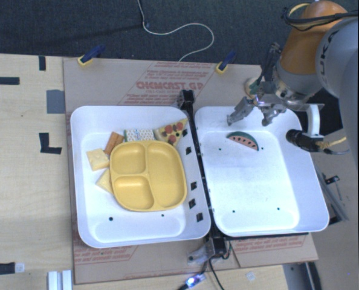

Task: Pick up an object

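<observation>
The gripper hung with its two fingers spread open and nothing between them, above the far end of the right bin. Just below and between the fingers lay a watermelon slice toy on the bin floor, apart from them. Well to their left, the left bin held a yellow divided plate, with toy food pieces beside it.

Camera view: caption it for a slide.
Open hand above the watermelon slice in the right bin; yellow plate in the left.
</observation>
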Available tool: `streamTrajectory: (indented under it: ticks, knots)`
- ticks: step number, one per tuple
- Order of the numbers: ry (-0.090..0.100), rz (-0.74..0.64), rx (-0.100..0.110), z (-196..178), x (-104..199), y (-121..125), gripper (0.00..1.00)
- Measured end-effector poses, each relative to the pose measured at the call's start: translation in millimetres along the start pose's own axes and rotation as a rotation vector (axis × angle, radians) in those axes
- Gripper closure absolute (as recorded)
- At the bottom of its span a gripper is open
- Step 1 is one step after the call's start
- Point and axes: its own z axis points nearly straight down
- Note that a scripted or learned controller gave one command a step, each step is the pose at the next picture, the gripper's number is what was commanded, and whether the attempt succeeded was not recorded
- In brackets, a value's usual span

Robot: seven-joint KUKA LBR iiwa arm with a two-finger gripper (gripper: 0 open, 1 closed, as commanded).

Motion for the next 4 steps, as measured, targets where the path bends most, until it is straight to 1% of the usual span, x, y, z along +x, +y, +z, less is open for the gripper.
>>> streamTrajectory:
  ticks: [1,2,3,4]
  knots:
    - [-0.001,0.0,0.004,46,-5,0,0.0]
    - [-0.001,0.0,0.003,91,1,4,0.0]
    - [-0.004,0.0,-0.003,121,1,5,0.0]
    - [-0.002,-0.002,0.0,112,2,4,1.0]
